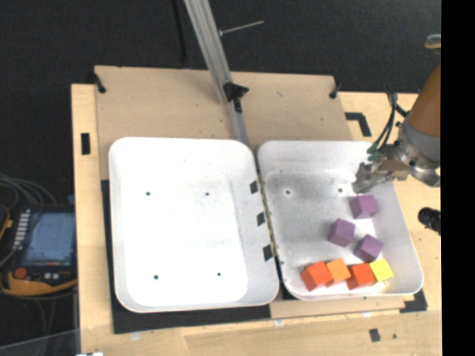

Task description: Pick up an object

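Several small blocks lie in the right bin [304, 169]. Three are purple: one [364, 206] at the right side, one [342, 232] near the middle and one [369, 247] lower down. Along the front wall stand an orange block [318, 275], a lighter orange one [338, 270], a red-orange one [361, 275] and a yellow one [381, 270]. The gripper [366, 178] reaches in from the right and hangs just behind the uppermost purple block, close above the bin floor. Nothing shows between its tips.
The left bin [178, 221] lies beside the right one, with a clamped divider edge [263, 213] between them. A slanted metal pole [215, 50] rises behind the bins. A handheld console [44, 243] with cables sits off the bench at left.
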{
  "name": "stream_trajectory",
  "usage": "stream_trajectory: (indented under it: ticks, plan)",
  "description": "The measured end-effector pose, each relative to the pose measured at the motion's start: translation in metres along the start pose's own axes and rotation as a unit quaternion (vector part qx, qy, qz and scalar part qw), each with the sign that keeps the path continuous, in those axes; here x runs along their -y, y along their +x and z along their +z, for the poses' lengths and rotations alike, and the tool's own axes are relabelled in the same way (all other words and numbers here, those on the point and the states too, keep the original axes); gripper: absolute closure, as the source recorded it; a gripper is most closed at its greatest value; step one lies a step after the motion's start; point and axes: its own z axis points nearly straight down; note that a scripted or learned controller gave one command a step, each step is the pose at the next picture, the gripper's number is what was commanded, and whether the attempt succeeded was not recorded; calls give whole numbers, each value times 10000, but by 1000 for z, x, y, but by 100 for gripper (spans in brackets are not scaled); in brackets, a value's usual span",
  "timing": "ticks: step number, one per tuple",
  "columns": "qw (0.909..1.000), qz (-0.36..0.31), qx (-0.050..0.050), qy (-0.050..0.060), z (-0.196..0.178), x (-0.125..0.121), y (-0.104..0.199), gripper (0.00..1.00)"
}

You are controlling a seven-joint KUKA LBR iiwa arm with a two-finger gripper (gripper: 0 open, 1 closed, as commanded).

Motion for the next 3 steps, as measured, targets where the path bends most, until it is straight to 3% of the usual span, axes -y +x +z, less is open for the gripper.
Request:
stream_trajectory:
  ticks: [3]
  plan:
    - [10000,-20,-23,48,15,-4,154,100]
